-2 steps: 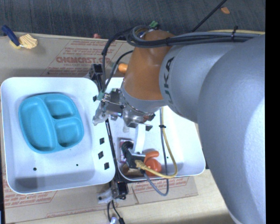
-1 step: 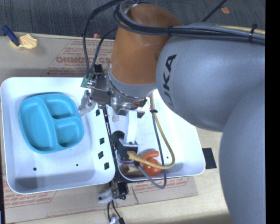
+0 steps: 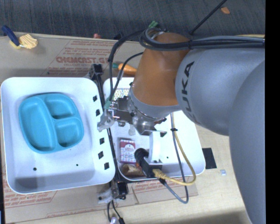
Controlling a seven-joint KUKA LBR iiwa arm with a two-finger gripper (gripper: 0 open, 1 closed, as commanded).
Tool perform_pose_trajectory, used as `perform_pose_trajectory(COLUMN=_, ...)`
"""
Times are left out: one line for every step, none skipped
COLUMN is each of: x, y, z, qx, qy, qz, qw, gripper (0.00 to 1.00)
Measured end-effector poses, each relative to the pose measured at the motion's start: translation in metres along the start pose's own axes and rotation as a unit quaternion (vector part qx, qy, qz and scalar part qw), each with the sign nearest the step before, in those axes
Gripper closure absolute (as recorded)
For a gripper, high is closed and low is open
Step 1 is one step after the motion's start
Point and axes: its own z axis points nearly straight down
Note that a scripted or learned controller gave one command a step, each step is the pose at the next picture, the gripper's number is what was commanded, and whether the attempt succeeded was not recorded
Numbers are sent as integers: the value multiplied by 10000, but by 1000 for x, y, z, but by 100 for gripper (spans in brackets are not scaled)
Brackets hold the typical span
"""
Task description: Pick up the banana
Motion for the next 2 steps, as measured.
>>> perform_pose_trajectory(x=-60, y=11, z=-66, qx=-14, qy=4, qz=-306, qw=9995, gripper=0)
perform_pose_trajectory(x=8, y=-2, z=87, qx=15, qy=3, qz=354, qw=9994, gripper=0)
